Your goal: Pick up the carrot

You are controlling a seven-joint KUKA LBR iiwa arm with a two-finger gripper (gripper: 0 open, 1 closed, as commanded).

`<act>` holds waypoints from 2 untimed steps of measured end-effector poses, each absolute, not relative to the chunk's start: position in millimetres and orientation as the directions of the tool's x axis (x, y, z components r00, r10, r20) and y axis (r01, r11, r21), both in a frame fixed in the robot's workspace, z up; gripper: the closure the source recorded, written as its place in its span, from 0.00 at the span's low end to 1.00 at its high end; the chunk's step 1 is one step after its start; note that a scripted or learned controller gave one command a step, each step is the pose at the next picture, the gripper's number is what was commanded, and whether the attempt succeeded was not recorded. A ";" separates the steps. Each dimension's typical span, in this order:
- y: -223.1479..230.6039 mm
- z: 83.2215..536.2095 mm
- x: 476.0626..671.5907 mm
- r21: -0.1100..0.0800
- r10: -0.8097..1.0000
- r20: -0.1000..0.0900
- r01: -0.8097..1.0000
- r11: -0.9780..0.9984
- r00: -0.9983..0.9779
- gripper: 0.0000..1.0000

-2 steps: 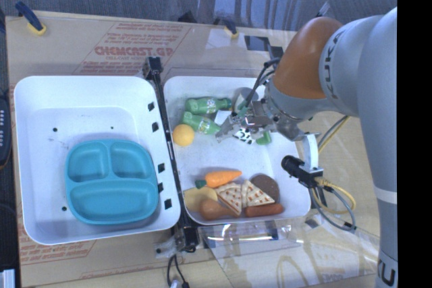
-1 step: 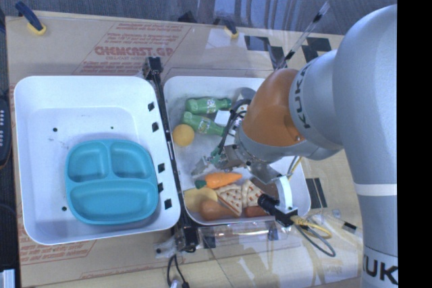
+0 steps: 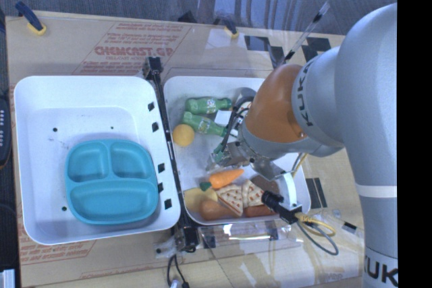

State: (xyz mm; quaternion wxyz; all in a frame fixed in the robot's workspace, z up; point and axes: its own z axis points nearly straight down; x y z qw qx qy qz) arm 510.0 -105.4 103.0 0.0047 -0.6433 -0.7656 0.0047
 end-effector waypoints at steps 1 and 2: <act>-105.1 112.4 510.3 -0.018 0.983 0.001 0.983 0.185 -0.185 1.00; -105.1 112.3 510.3 -0.018 0.983 0.000 0.982 0.186 -0.186 0.00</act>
